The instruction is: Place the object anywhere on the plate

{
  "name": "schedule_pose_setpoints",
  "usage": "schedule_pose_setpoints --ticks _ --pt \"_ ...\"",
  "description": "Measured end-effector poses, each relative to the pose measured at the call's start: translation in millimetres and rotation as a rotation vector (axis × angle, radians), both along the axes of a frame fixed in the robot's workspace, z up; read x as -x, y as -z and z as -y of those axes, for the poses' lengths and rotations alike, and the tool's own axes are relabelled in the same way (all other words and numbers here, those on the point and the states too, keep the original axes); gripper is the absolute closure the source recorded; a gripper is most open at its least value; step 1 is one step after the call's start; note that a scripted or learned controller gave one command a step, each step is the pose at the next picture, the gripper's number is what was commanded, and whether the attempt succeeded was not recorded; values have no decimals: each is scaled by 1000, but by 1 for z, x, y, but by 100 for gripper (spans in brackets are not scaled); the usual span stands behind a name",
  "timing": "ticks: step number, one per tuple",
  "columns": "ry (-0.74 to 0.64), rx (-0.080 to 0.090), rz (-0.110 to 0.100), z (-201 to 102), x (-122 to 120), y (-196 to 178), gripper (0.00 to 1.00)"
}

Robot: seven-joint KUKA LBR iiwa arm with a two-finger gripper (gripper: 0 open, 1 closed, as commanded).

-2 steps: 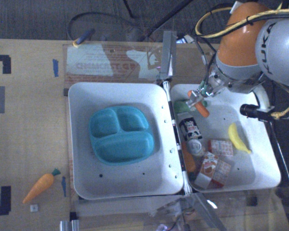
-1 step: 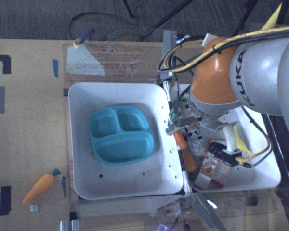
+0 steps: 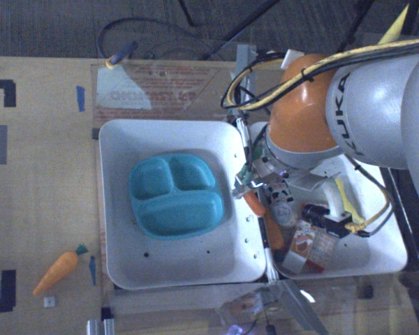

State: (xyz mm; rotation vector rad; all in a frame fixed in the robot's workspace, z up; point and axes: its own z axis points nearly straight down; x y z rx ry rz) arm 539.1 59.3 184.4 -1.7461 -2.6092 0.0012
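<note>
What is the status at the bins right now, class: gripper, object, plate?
Gripper low at the divide between bins, fingers unreadable. Orange object just beneath it, grasp unconfirmed. Blue plate in left bin, nothing on it. Toy carrot lying outside on bench.

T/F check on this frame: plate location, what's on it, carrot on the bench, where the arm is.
1. The blue divided plate sits in the left bin. True.
2. An object lies on the plate. False: its compartments are bare.
3. A toy carrot lies on the bench outside the bins. True.
4. The tool hangs over the plate. False: it is at the divide between the bins, by the right bin's clutter.
</note>
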Motion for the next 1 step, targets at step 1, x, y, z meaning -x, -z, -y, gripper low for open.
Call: schedule_pose_setpoints --ticks 1 --pt "0 0 0 0 0 0 0"
